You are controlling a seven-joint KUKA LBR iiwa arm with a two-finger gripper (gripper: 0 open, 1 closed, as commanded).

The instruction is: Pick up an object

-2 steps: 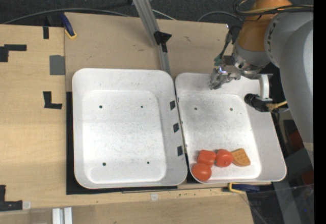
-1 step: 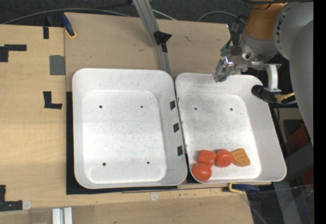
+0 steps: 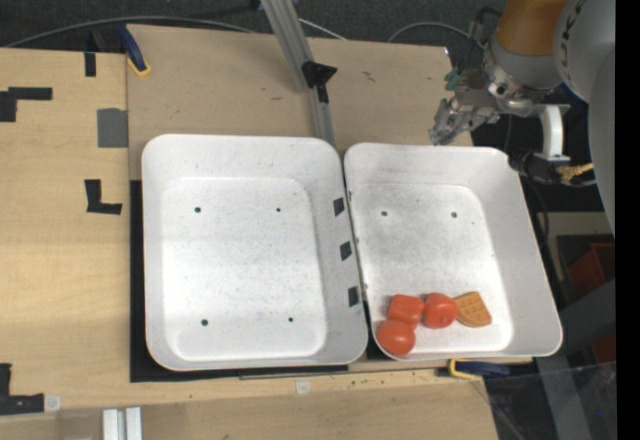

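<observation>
My fingers (image 3: 452, 124) hang beyond the right bin's (image 3: 520, 228) far rim; the red pieces (image 3: 412, 318) sit well away at its near edge. Whether I'm clenched, I cannot tell.

We see our gripper (image 3: 452, 123) above the far edge of the right bin (image 3: 520, 228). Well away from it, at the near edge, lie three tomatoes (image 3: 415, 318) and a cracker (image 3: 473, 309), close together.
</observation>
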